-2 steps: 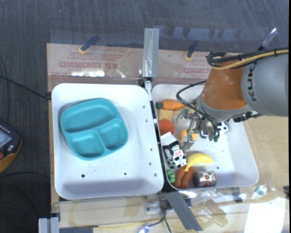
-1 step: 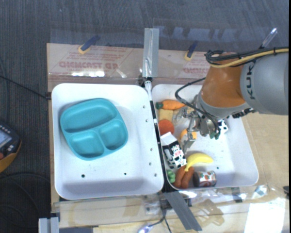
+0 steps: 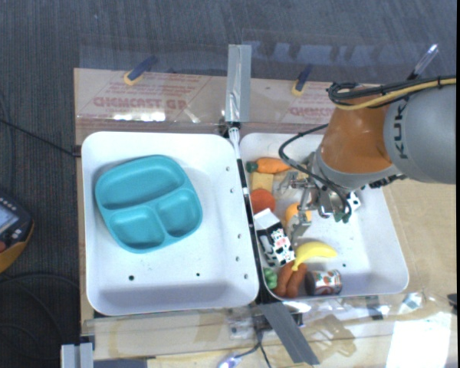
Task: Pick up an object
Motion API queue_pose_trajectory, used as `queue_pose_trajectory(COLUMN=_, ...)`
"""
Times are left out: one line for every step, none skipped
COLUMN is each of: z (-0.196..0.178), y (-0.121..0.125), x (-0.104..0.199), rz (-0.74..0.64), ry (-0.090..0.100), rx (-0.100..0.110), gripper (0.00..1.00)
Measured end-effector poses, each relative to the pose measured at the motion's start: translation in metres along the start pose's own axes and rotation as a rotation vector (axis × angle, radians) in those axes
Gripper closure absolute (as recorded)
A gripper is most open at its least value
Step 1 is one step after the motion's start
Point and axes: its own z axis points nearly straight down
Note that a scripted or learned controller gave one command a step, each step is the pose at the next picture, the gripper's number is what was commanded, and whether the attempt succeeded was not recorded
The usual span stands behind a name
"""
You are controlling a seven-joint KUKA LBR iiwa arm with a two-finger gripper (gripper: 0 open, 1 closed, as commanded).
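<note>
We find the claw (image 3: 316, 203) low over the right bin (image 3: 383, 259), reaching in from the right, and we cannot tell how it stands amid the metal parts and clutter. Just beside it to the left lie a carrot (image 3: 271, 165), a red piece (image 3: 262, 200) and a small orange thing (image 3: 292, 212). Below it sit a white black-spotted toy (image 3: 280, 243), a banana (image 3: 313, 252), a dark can (image 3: 323, 283) and red and green bits (image 3: 286, 281) in the near corner. Well apart to the left, the other bin (image 3: 215, 282) holds a teal divided plate (image 3: 147, 201) with three compartments.
</note>
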Motion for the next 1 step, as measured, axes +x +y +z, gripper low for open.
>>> queue_pose_trajectory(z=-0.0001, y=0.0006, x=0.0005, rz=-0.003, ry=0.0, rx=0.001, gripper=0.0)
